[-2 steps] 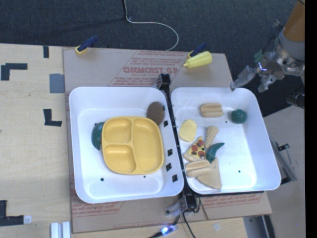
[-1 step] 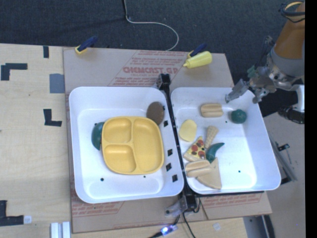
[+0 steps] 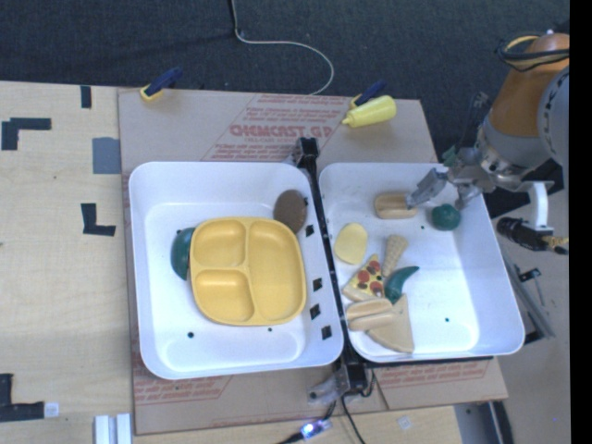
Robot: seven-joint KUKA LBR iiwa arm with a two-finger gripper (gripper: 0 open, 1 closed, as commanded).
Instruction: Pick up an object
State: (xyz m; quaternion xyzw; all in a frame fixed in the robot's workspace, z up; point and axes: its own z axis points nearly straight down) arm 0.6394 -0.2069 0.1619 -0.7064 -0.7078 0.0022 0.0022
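The arm enters from the right of the frame, and its pincer (image 3: 442, 191) hangs low over the upper part of the right bin (image 3: 481, 289). Just below it lies a small green ball (image 3: 446, 216), with a tan bread-like piece (image 3: 395, 205) to its left. Whether the pincer is open or closed cannot be told here, and nothing is seen held in it. This looks like the approach stage, with no object lifted yet. The next move probably calls for settling on the ball or the tan piece, closing, then rising.

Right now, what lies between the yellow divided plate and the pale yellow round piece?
In the camera view, the bins' two adjoining walls separate the plate from the round piece.
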